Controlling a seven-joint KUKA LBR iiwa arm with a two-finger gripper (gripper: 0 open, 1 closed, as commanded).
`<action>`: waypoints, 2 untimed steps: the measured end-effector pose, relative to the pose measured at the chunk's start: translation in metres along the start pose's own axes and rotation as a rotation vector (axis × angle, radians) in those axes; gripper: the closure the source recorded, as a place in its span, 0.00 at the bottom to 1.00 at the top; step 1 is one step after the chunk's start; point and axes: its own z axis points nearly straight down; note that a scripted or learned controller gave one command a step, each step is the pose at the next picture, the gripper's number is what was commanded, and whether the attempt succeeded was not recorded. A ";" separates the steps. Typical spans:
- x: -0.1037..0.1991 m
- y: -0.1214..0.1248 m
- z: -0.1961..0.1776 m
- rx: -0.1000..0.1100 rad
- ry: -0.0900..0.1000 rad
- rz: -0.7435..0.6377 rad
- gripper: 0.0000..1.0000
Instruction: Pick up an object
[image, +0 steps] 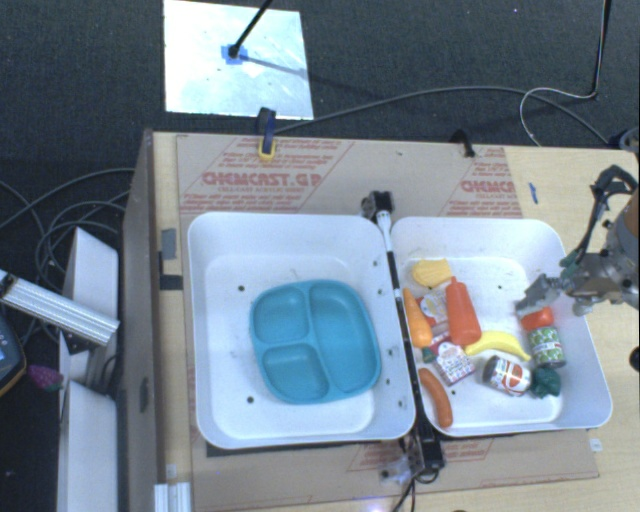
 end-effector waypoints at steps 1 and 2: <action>-0.045 0.041 0.127 0.004 0.001 0.003 0.00; -0.057 0.048 0.185 0.000 0.000 0.003 0.00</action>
